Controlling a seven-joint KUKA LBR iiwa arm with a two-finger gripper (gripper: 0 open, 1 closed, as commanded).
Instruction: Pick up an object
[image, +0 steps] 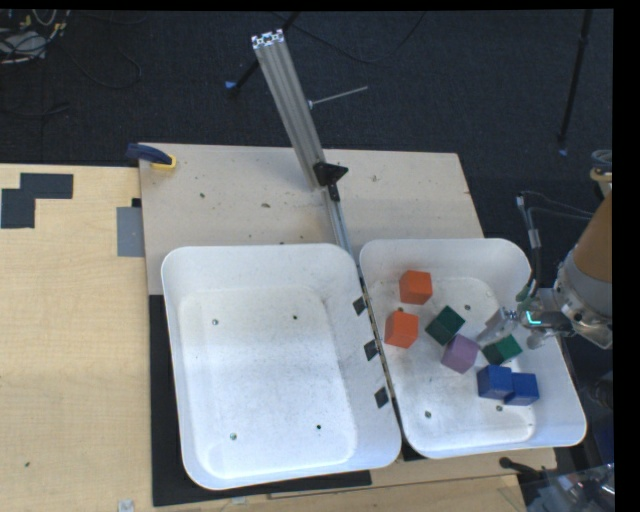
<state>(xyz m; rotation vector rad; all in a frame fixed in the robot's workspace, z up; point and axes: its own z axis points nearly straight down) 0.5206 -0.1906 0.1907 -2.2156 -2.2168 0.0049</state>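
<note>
Presently catalogued, right shallow white plastic bin (440, 255): two orange cubes (415, 286), dark green cube (445, 324), purple cube (460, 353), two touching blue blocks (507, 384), and a second small dark green block (503, 349) just beside the two-finger gripper (512, 325), low at the bin's right side, probably lined up on it. Whether it has hold of anything cannot be told. Left white bin (180, 270) adjoins.
</note>
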